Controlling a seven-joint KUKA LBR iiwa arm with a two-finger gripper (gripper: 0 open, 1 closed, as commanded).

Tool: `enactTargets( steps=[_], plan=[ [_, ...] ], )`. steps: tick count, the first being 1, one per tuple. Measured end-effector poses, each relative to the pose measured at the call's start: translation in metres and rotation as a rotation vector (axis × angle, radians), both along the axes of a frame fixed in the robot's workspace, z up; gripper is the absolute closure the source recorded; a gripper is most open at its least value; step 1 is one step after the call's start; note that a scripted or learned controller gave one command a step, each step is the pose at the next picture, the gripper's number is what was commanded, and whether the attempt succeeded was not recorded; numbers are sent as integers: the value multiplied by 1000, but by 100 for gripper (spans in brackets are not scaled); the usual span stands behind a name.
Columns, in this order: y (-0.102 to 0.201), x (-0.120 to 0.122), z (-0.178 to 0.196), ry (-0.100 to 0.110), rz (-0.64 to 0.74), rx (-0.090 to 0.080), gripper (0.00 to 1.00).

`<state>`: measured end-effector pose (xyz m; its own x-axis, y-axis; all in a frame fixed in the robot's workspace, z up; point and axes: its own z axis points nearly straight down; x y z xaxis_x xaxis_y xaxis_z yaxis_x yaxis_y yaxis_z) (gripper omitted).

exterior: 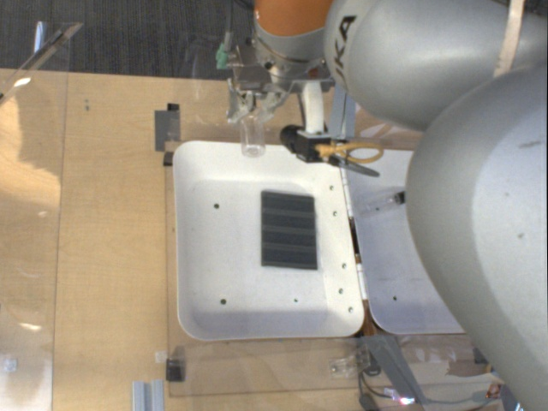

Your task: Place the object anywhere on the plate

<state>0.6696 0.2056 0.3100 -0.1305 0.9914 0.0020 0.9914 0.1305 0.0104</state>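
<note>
Camera view: a small clear object (253, 146) sits directly below the gripper (249, 108) at the far rim of the left bin (201, 255), its long axis apparently upright. Whether it is grasped or released cannot be told. The dark ribbed plate (288, 229) lies mid-bin, apart from it, lengthwise near-to-far. The arm (479, 229) overhangs the right bin (385, 298). The bench (103, 229) is pale wood, with dark carpet (111, 15) beyond.

Shallow white left bin (190, 255) and shallow white right bin (385, 264) side by side on pale wooden bench (103, 255). Dark ribbed rectangular slab (289, 229) flat in left bin, about centre. Gripper (250, 135) over left bin's far rim, beyond slab. Grey arm (479, 229) overhangs right bin.
</note>
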Motion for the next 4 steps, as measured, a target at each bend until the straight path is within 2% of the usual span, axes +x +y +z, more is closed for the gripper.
enactTargets(
  steps=[1, 2, 3, 4],
  plan=[
    [17, -1, -192, 9, -53, -2, 100],
    [3, -127, -218, -3, 165, 2, 100],
    [-6, -45, -95, -1, 525, -5, 100],
    [12, -18, -12, 0, 137, -2, 100]
  ],
)
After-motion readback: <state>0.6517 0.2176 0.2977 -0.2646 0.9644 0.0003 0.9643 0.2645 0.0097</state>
